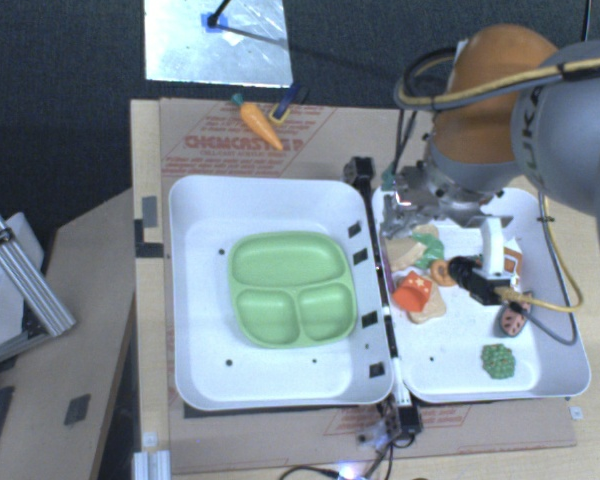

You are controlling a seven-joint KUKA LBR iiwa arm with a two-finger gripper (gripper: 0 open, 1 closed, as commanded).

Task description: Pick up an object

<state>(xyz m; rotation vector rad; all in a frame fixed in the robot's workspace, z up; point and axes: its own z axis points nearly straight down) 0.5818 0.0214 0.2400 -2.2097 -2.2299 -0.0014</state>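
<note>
While the pincer (408, 210) is being positioned low over the far left corner of the right bin (555, 373), its state is being hidden by the wrist above it — whether it is released or clenched cannot be told.

The candidate things are being carried in that same bin. A pale wedge (408, 253) is lying just beside the pincer, on its near side. A red piece (413, 291) is resting further toward the near rim, on a tan slice (435, 310). An orange ring (441, 271) is lying between them, slightly to the right.

The group is being strung out along the wall shared with the left bin (195, 268) — its long axis is judged to be running from the pincer toward the near rim. A short shift in that direction is judged to be required before any descent. A green floret (498, 360) is sitting well apart, near the front right corner.
</note>
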